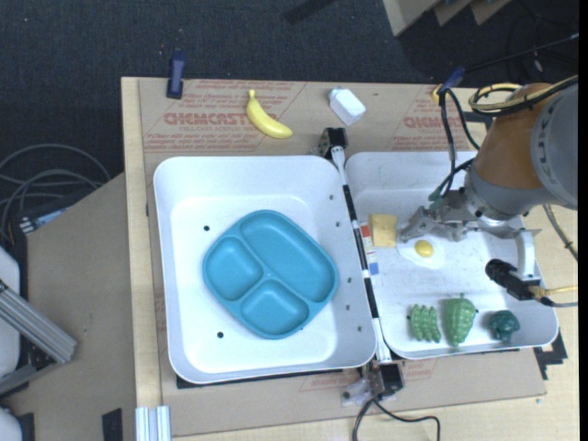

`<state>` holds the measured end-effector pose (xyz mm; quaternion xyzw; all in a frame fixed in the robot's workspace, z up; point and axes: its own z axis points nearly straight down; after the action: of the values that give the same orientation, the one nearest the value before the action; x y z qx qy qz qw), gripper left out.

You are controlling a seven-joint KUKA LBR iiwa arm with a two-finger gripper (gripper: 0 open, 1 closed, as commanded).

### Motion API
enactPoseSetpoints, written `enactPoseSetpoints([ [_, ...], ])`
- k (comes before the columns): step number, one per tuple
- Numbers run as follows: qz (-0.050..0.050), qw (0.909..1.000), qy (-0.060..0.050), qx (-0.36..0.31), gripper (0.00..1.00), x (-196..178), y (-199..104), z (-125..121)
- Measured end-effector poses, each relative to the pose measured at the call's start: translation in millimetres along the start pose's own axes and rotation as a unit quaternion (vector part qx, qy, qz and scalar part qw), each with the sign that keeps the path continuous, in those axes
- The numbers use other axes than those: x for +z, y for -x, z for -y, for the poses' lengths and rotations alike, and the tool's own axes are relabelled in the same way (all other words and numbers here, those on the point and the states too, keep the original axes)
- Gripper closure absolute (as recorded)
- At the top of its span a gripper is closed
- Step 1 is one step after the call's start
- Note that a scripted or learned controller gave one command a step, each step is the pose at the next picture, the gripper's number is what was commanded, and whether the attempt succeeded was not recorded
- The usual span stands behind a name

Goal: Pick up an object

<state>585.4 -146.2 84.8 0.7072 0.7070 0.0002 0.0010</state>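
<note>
Just below the jaws [439, 225] and a touch toward the left bin lies the fried egg [423, 250], a flat white toy with a yellow yolk, resting on the floor of the right bin [395, 168]. It sits so close under the fingertips that the dark metal tips nearly overlap its upper edge, though I cannot tell whether they touch it. The jaws look parted a little, with nothing visible between them; they hold no object as far as this slanted view shows.

The egg is roughly round, so it offers no real long axis to line up with, and being thin it would have to be taken at its rim. Left of the jaws, near the bar between the bins, a yellow cheese block [383, 230] lies just beside the egg, the second nearest thing. Well below the jaws, along the bin's near wall, three green pieces stand in a row: a ridged green vegetable [424, 323], a leafy green one [458, 320] and a small dark teal piece [503, 324].

Farther left of the jaws, the left bin [175, 191] holds a blue divided plate [267, 272], well apart from the arm's reach at this moment. My judgement is that the egg is the likely target, and a short drop straight down is what the next move needs.
</note>
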Motion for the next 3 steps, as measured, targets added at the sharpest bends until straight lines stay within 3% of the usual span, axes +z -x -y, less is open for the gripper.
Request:
enactPoseSetpoints([
  [1,-0.001,1.0,-0.002,0.0,0.0,0,-20,21],
  [2,0.0,1.0,0.0,0.0,0.0,0,18,15],
  [3,0.001,1.0,0.003,0.0,1.0,-12,18,13],
])
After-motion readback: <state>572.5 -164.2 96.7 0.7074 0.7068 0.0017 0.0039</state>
